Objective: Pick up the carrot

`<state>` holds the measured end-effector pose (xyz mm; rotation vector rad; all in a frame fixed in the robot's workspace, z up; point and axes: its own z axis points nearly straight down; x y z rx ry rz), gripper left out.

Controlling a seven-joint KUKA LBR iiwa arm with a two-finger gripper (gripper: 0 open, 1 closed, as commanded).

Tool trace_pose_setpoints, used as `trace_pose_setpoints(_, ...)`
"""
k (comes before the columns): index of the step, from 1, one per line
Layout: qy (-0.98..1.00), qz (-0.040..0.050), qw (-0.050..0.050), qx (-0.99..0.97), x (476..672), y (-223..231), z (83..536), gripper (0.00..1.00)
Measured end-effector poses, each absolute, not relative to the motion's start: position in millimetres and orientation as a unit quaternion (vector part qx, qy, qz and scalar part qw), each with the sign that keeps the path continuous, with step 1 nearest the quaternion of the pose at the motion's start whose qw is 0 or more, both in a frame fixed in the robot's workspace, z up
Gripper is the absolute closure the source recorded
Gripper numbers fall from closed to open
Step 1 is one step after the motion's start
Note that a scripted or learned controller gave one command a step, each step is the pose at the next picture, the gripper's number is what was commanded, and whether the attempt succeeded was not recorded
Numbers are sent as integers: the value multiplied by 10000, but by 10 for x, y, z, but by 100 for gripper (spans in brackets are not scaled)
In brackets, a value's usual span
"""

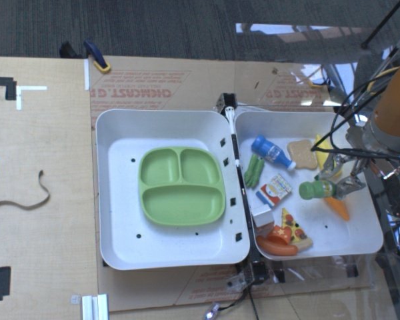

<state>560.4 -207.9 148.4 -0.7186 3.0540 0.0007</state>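
Observation:
The carrot (338, 208) is a short orange piece lying in the right bin (360, 242), near its right wall. My gripper (345, 181) hangs just above it, its metal tip low over the carrot's upper end. A green bottle (317, 190) lies on its side directly left of the gripper tip, touching or nearly touching it. The gripper's body hides the gap at its tip, so I cannot tell whether anything is held.
The right bin also holds a blue bottle (272, 152), a bread slice (301, 154), a green pod (254, 171), a small carton (275, 190), a pizza slice (293, 229) and a red sausage (276, 246). A green divided plate (182, 185) sits in the left bin (113, 199).

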Motion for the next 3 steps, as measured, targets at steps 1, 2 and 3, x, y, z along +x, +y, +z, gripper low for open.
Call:
trace_pose_setpoints(1,9141,-3,43,-4054,5469,-2196,979,100)
trace_pose_setpoints(2,8867,-2,42,-4623,6086,-1556,2209,100)
trace_pose_setpoints(3,8868,2,38,-4622,6083,-1561,2204,0)
